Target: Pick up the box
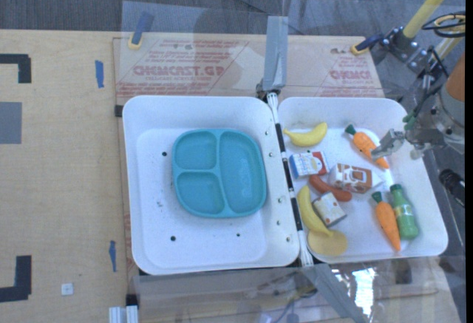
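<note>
White carton box [350,177], brown-fronted, lies on its side mid-bin, well below and left of your gripper [403,140], which hangs at the right bin's [436,236] far right rim. I cannot tell how the jaws stand, and nothing is seen between them.

Risks, judged from this layout:
- Clutter. A red sausage [329,187] touches the box on the side away from the jaws, and a carrot [363,143] lies between jaws and box. You may clip the carrot on approach or close on sausage and box together.
- Wrong target. A second small carton [307,163], blue and red, sits further left, and a brown block [328,208] lies on a banana [310,211]; either could be taken for the box.
- Slip. The box lies tilted, so a pinch across its slanted face may squirt it sideways toward the green bottle [403,212].
</note>
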Available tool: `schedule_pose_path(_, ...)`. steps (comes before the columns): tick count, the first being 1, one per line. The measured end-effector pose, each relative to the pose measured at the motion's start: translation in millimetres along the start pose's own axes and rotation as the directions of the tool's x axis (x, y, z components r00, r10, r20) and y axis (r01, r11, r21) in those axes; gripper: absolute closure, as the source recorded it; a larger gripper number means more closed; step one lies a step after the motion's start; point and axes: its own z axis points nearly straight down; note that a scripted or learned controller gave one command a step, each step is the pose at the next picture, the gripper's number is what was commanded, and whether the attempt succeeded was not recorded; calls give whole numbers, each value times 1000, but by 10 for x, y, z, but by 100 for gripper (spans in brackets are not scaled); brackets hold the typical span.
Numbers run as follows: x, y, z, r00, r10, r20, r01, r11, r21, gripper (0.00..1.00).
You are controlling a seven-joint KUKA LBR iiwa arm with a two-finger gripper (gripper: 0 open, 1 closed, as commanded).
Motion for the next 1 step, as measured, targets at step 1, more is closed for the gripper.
schedule_pose_path(1,536,51,753,992,127,3,-127,991,-33,0)
